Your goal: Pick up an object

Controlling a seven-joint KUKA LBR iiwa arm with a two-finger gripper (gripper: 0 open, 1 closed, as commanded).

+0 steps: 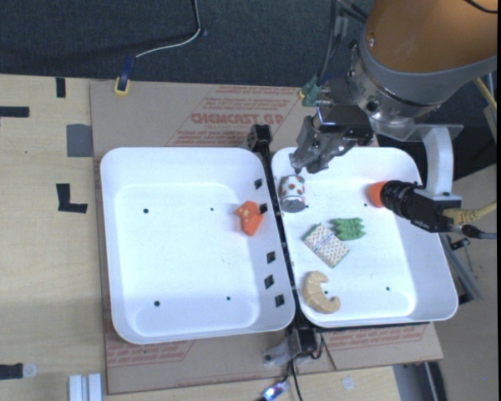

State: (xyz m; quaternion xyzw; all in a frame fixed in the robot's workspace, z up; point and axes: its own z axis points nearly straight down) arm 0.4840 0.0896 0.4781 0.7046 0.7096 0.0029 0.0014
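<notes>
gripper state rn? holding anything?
Hand: open or closed cannot be told. It sits just above the small white cup in the right bin; nothing visibly held.

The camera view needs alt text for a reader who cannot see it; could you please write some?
A grey and orange robot arm reaches from the right, its pincer just above a small white cup-like object at the right bin's left edge. That bin also holds a green toy, a patterned packet and a croissant; the left bin holds an orange piece.
</notes>
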